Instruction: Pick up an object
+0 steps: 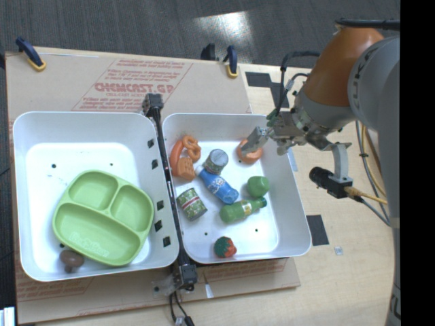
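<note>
At the near edge of the right bin (pixel 289 246), a small red-and-green fruit-like toy (pixel 225 247) is seen lying alone. Just beyond it, a green bottle (pixel 241 210) lies on its side, with a green rounded object (pixel 257 185) just beside its cap end. To the left of these, a small labelled can (pixel 192 203) lies near the divider, and a blue bottle with a silver cap (pixel 217 178) is laid diagonally between the can and the bin centre. Beyond the can, an orange pretzel-shaped toy (pixel 183 155) rests against the left wall.

In the left bin (pixel 27 131), a green divided plate (pixel 103 216) is placed toward the near corner, and a small brown object (pixel 71 259) lies touching its near rim.

At the far right side of the right bin, the gripper (pixel 257 141) is lowered onto a small orange object (pixel 249 153). One finger is visible against the object's upper side; the other is hidden, so it cannot be told whether the object is pinched, nor whether the fingers are spread or pressed together. The object appears to rest on or very close to the bin floor.

The task is judged to be at the grasp stage. The approach is complete; a confirmed grip and the lift clear of the bin are not yet shown. Should the orange object be missed, the other objects are well apart from the gripper and would require a new approach.
</note>
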Robot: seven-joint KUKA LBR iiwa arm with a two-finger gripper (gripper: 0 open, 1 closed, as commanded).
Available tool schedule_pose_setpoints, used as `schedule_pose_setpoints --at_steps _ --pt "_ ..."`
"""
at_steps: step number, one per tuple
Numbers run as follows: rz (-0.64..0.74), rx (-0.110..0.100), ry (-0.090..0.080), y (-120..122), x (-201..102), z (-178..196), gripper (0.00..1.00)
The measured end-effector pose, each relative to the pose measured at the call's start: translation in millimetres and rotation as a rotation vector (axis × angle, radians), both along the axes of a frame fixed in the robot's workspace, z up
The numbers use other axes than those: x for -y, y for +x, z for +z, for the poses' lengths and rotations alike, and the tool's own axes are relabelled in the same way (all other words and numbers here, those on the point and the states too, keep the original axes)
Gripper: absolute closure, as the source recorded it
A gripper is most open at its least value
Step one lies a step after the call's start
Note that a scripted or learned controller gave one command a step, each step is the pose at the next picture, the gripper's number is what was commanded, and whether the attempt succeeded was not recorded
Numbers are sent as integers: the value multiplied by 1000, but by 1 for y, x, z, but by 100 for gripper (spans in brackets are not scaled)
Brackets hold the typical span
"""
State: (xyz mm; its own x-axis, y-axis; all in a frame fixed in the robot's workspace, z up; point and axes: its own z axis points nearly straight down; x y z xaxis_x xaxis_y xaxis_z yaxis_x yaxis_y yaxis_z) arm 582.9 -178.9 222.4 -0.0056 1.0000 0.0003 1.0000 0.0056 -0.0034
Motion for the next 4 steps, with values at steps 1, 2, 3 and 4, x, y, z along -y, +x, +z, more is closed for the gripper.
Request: schedule_pose_setpoints --at_steps 1,2,3,4 --pt "0 0 0 0 0 0 0" --pt "0 0 0 0 0 0 0" --pt "0 0 0 0 0 0 0" --pt "0 0 0 0 0 0 0"
